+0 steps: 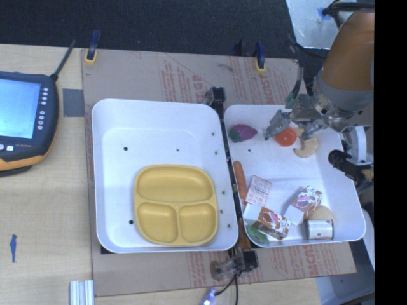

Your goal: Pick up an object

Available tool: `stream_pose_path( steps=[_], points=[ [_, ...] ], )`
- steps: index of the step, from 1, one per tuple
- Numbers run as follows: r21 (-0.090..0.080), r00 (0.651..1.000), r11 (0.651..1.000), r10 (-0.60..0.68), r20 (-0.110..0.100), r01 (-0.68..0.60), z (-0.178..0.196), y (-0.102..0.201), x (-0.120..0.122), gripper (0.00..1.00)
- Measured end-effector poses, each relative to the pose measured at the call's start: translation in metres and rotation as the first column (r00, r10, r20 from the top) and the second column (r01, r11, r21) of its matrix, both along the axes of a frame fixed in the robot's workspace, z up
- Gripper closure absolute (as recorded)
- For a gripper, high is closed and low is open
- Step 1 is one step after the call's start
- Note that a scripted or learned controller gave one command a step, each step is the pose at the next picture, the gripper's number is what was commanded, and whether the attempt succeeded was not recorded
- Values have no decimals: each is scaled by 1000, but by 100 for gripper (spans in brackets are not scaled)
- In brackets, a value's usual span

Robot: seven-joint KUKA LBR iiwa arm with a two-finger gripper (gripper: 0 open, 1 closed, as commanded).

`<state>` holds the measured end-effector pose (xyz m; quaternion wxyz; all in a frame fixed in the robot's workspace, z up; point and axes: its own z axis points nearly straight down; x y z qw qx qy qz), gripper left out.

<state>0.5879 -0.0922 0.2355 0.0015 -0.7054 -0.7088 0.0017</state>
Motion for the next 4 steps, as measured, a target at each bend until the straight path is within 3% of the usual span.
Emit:
stream_pose_path(
  steps=[1, 2, 3, 4],
  points=[
    [-2, 1000, 1000, -1, 0, 1, -41, -57, 54, 0],
    [-1, 1000, 1000, 0, -1, 0, -127, -73, 68, 0],
    [4, 1000, 1000, 3, 7, -3, -140, -95, 71, 0],
    [-1, 1000, 1000, 2, -1, -2, -144, -66, 68, 0]
  ],
)
